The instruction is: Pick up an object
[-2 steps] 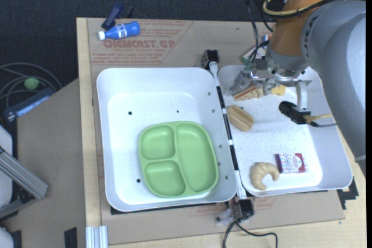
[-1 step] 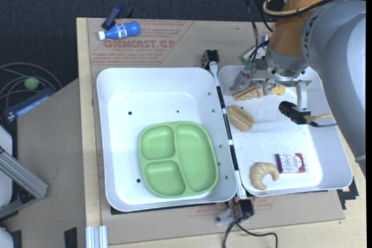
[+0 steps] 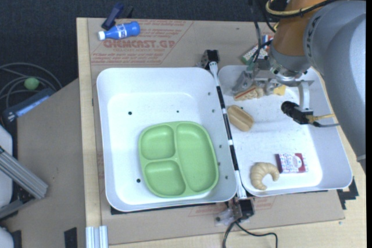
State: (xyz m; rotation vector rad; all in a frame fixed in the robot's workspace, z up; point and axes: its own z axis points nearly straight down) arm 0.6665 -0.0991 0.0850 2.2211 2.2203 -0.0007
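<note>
The tool hangs low over the back left corner of the right bin, at the end of the grey arm reaching in from the right. Whether it is spread or pressed together cannot be told from this angle. Directly beneath it lies a tan ridged piece. Its long axis runs roughly left to right and tilts up slightly toward the right, and most of it is covered by the tool.

Just in front of it, beside the bin's left wall, lies a bread roll, its long axis slanting from back left to front right. Near the front of the same bin a croissant lies curved, with a red-and-white packet just beside it on the right.

The left bin holds a green divided plate. On the tabletop behind that bin, a blue bottle lies on its side, its white end pointing left.
</note>
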